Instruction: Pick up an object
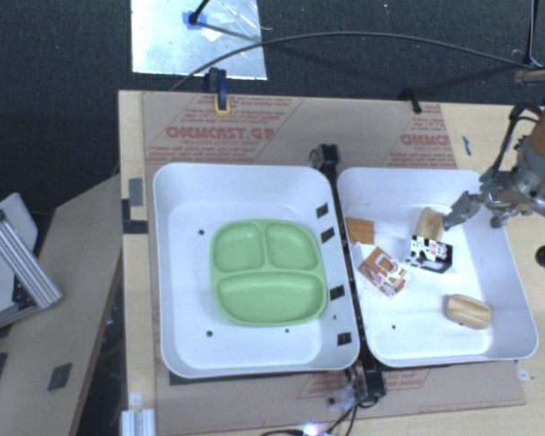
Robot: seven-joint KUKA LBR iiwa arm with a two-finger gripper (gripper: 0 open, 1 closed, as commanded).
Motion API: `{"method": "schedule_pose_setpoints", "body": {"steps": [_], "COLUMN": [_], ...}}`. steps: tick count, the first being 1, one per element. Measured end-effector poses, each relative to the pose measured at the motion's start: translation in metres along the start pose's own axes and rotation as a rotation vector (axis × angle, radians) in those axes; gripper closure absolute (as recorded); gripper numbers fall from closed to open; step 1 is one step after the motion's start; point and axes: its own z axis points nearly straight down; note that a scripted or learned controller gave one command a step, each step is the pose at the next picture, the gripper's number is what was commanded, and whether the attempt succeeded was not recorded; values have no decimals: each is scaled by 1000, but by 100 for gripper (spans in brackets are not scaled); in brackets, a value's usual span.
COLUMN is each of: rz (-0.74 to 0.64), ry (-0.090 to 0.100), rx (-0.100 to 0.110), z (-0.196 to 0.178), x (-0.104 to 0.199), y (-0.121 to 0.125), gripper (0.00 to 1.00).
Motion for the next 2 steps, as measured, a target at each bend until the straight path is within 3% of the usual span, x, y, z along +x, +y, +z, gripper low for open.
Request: {"method": "schedule_pose_setpoints", "body": {"steps": [1, 2], "rz": [-3, -1], "ry": [-3, -2], "rx": [-12, -9], "z": [-7, 50], "x": [1, 5], "y": [3, -4], "gripper": [0, 0]}}
